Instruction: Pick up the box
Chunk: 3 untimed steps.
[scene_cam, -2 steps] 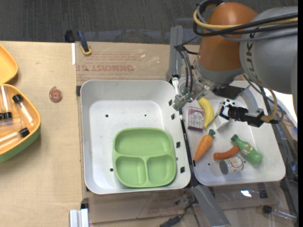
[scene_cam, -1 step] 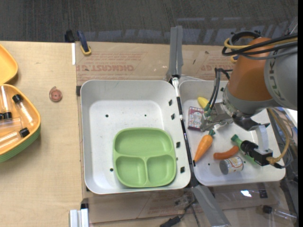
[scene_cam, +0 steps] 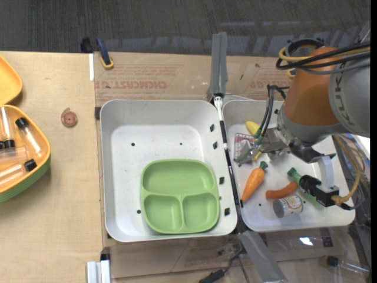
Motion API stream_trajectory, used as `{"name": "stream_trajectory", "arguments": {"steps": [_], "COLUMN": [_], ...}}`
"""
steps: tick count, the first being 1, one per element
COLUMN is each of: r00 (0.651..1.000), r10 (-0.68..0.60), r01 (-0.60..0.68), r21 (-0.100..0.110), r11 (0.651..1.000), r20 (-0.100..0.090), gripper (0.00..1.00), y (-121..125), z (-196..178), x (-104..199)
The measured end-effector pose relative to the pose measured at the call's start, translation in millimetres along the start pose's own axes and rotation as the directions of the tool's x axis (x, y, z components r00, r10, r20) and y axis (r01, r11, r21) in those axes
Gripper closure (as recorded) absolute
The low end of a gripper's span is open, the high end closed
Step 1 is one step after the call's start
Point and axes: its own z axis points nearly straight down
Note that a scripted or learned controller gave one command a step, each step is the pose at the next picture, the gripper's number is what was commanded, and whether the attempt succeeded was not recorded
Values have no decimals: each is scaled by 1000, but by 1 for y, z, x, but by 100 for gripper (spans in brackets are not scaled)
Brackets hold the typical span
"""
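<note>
The box looks like a small flat white pack with pink print, lying near the left wall of the right bin, partly hidden by the gripper. My gripper hangs low over the bin, right at the box's near edge and just above the carrot's green top. Nothing shows clearly between its metal tips. The arm's orange and grey wrist covers the back right part of the bin.
In the right bin lie an orange carrot, a small red-orange pepper, a little tin can and a yellow thing behind the box. The left bin holds a green divided plate.
</note>
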Motion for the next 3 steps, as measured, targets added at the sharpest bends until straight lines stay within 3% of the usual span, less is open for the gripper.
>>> {"name": "stream_trajectory", "arguments": {"steps": [1,2,3], "r00": [986,999,999], "r10": [165,-49,52], "r01": [-165,49,-52], "r21": [-1,-1,0], "r11": [986,999,999], "r20": [1,0,-1], "gripper": [0,0,0], "y": [105,50,6], "z": [-1,-1,0], "x": [-74,-9,-8]}}
